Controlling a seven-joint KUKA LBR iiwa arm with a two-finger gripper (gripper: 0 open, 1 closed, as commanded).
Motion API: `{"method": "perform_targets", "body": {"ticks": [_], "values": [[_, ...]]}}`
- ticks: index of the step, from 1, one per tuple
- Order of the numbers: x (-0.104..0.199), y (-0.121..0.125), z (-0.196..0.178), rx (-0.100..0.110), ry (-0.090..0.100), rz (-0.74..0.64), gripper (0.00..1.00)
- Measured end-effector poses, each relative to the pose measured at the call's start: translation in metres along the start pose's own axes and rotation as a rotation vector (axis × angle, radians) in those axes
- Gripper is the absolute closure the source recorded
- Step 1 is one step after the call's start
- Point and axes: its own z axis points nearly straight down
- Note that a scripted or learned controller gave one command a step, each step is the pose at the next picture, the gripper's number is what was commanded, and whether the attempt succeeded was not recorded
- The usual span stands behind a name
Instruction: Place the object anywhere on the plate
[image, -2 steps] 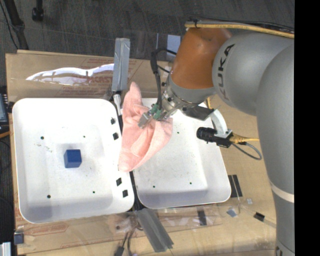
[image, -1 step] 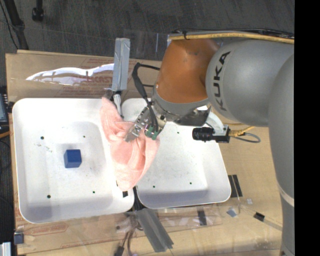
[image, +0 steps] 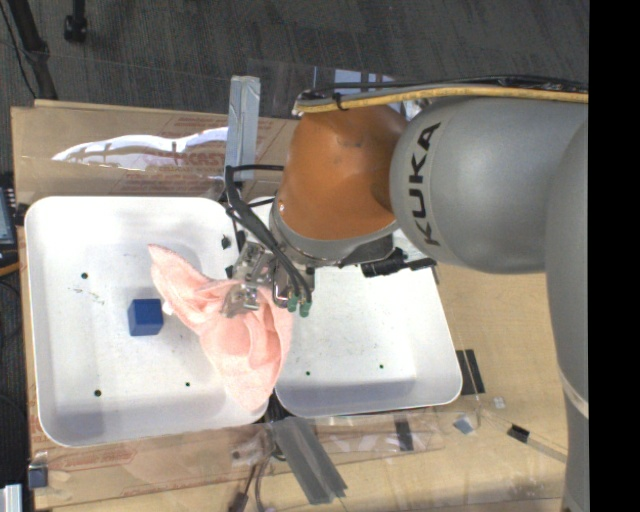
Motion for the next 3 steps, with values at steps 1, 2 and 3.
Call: {"method": "perform_targets", "body": {"ticks": [1,2,3], "values": [[0.026,0.051,-0.003,0.001,0.0,-0.213,1.0],[0.059,0.091,-0.001,0.001,-0.001,-0.217,1.0],[0.058,0.09,-0.001,0.001,-0.002,-0.217,0.0]]}}
